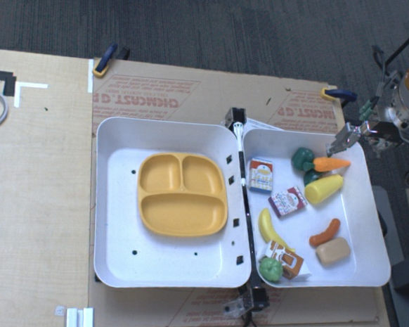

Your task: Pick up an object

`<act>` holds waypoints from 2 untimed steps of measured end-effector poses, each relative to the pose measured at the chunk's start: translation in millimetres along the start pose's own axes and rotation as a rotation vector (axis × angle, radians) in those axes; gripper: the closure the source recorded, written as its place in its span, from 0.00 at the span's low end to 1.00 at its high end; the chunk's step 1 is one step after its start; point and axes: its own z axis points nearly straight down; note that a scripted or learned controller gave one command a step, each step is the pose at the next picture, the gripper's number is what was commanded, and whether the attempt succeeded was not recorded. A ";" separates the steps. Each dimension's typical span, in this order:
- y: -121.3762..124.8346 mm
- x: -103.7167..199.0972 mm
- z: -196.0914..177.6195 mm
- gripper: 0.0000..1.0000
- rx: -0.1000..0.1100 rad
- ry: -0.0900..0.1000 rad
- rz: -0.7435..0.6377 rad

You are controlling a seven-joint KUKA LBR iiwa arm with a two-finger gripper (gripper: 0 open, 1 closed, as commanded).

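Note:
The right bin holds several toy foods: a green vegetable, an orange carrot, a yellow corn-like piece, a banana, an orange sausage and a tan bread piece. A red and white carton, a red packet, an orange box and a green ball lie there too. My gripper hangs over the bin's back right corner, just above and behind the carrot. Nothing hangs from it.
The left bin holds a yellow divided plate. A black clip joins the bins at the back, another at the front. Both bins rest on cardboard, with blue clamps at its back corners.

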 end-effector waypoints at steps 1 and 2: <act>-30.4 9.4 140.2 0.00 0.001 0.001 0.061; -63.0 -14.9 185.8 0.00 0.000 0.001 -0.176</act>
